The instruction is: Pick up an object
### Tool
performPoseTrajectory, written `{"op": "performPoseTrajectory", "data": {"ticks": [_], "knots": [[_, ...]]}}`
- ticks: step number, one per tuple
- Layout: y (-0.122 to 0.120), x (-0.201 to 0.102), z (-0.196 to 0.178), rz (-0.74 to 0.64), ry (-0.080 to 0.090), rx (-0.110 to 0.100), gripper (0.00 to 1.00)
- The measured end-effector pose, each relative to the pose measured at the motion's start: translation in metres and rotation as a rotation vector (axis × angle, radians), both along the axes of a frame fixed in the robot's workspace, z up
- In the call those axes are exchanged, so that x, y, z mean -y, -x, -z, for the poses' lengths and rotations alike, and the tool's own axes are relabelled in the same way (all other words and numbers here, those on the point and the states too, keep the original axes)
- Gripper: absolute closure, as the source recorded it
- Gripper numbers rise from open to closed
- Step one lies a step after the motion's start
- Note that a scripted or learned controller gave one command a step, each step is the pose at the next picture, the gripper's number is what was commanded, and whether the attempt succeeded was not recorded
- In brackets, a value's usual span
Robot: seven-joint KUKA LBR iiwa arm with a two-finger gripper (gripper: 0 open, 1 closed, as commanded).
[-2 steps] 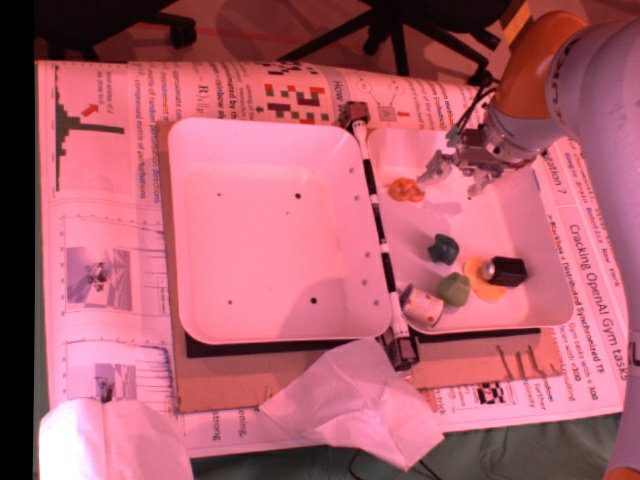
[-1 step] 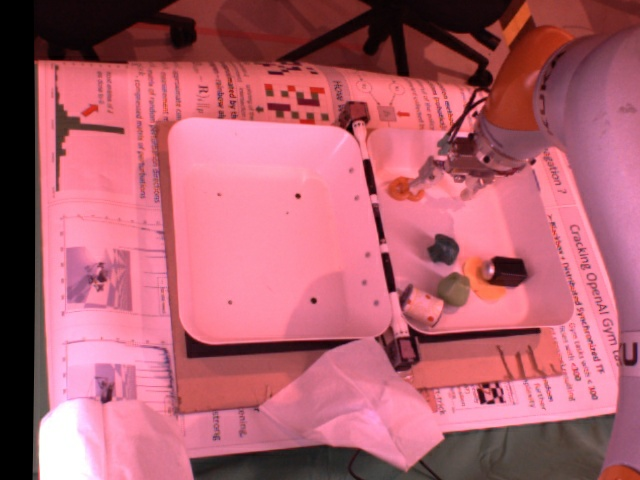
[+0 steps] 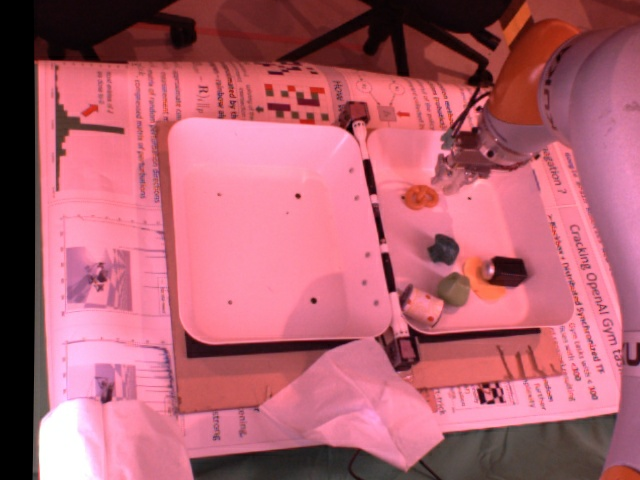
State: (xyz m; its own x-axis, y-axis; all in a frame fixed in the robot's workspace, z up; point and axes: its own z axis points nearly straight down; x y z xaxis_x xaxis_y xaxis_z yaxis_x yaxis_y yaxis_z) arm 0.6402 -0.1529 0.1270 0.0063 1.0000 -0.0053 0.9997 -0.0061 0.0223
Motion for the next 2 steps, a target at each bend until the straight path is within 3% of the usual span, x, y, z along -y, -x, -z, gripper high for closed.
{"op": "performPoseTrajectory", "data": {"ticks": [1, 2], "knots": [[-0.004, -0.003, -0.047, -0.004, -0.003, -0.012, 1.0], [0.0, 0.001, -0.112, -0.004, -0.002, -0.009, 1.0]]}}
